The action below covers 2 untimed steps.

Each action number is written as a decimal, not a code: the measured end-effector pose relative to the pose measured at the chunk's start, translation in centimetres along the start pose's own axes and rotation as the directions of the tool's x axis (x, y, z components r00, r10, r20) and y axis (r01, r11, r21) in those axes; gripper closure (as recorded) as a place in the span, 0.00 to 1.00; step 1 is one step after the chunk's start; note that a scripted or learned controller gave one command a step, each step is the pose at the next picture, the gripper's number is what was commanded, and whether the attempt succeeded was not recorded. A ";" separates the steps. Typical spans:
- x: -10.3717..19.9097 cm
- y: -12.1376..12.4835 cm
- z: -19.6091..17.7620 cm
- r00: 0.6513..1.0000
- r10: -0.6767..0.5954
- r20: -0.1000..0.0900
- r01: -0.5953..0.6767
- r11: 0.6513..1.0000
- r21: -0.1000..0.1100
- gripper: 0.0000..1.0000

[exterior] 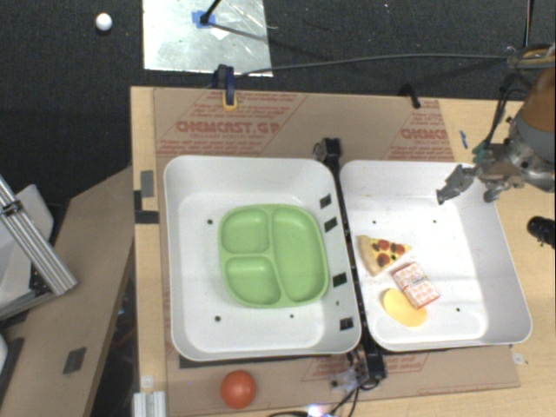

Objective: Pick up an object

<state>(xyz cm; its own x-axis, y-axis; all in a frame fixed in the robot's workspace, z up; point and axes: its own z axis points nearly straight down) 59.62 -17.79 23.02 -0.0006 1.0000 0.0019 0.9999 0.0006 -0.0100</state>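
In the right bin [452, 233] lie a pizza slice [382, 253], a small pink-and-white box [414, 285] and a yellow disc [404, 309], clustered near the bin's left front. My gripper [473, 185] hangs over the bin's back right part, well away from those objects. Its fingers are spread apart, open, with nothing between them. The left bin [195, 233] holds a green divided tray [273, 254].
An orange ball [238, 388] rests on the bench in front of the left bin. A blue clamp [226, 83] and a reflective sheet [207, 24] sit behind the bins. A metal rail [30, 241] stands at the far left.
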 end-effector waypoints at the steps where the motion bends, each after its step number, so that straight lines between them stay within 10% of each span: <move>1: 0.0 0.2 -0.7 1.000 -0.003 0.003 0.003 1.000 -0.012 0.00; 2: -0.8 0.8 4.8 1.000 -0.001 0.002 0.001 1.000 -0.009 0.00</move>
<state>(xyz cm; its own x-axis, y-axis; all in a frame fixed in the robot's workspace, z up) 60.37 -18.62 18.26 -0.0016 1.0000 -0.0005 1.0000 0.0016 -0.0013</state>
